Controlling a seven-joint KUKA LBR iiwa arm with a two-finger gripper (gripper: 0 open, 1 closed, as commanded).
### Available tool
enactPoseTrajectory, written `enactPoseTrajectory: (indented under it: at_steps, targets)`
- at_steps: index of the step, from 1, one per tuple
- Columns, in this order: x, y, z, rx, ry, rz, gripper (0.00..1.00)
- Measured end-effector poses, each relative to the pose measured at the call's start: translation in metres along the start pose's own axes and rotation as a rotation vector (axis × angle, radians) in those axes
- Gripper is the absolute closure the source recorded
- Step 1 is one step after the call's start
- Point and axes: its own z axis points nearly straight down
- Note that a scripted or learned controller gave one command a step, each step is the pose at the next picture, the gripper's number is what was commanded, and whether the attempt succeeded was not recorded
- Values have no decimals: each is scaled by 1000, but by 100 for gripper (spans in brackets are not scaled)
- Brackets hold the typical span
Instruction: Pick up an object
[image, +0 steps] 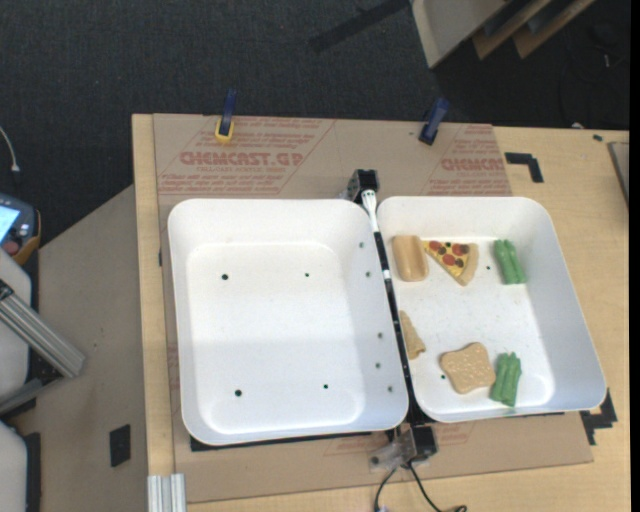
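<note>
When choosing what to pick from the camera view, look to the right bin (565, 300); nothing worth a descent in the left bin (270, 320) beside it.

Along the far side of the right bin: a tan bread roll (407, 257) close to the shared wall, a pizza slice (452, 259) just beside it, and a green vegetable piece (509, 261) standing apart. Toward the near edge: a toast slice (467, 367) touching or nearly touching a second green piece (506, 379). Against the shared wall, between roll and toast: a small tan scrap (409, 335).

Judged the safest target: the far green vegetable piece, narrow, lying clear of its neighbours and of the walls. Come straight down over its middle, close across its short width, then lift vertically.

Best to skip the small tan scrap, probably too tight against the wall for room on that side. Treat the pizza slice and toast slice as flat and likely to slip from a pinch. If going for the toast, approach from the side away from the second green piece to avoid dragging both.
</note>
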Motion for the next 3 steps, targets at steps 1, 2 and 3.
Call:
enactPoseTrajectory:
  at_steps: [1, 2, 3]
  targets:
    - [0, 1, -11, -5, -4, -1, 100]
    - [0, 2, -22, -11, -8, -2, 100]
    - [1, 4, -33, -17, -12, -3, 100]
